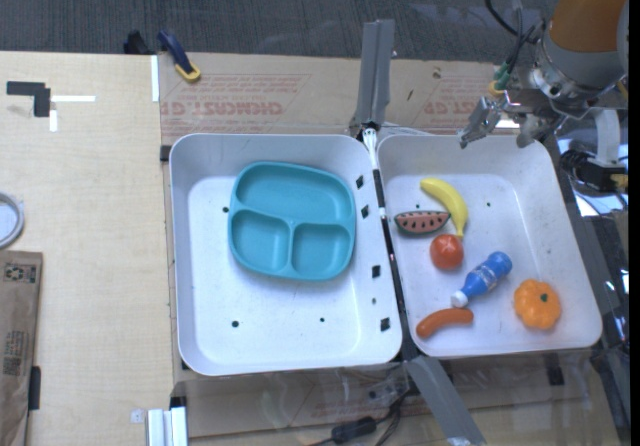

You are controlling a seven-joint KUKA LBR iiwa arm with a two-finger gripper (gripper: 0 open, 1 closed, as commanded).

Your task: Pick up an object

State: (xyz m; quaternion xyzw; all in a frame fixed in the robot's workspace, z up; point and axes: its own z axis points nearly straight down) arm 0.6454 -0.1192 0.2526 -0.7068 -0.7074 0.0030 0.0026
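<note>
The claw point(497, 120) hangs over the far rim of the right bin point(570, 234), on the side opposite the tray point(292, 221), with nothing between its fingers; they appear spread apart and empty. The candidate objects lie in the right bin, all beyond the divider from the tray: a banana point(447, 202) nearest the claw, a melon slice point(421, 223) just beside it on the tray side, a tomato point(447, 251) below them, a bottle point(482, 279), a sausage point(443, 322) and a pumpkin point(537, 304) furthest from the tray. All appear to be light, stiff plastic toys with glossy, likely slippery skins. The banana is judged the best pick: it is closest and should be gripped across its narrow middle. The round tomato and pumpkin may roll or squirt out.
</note>
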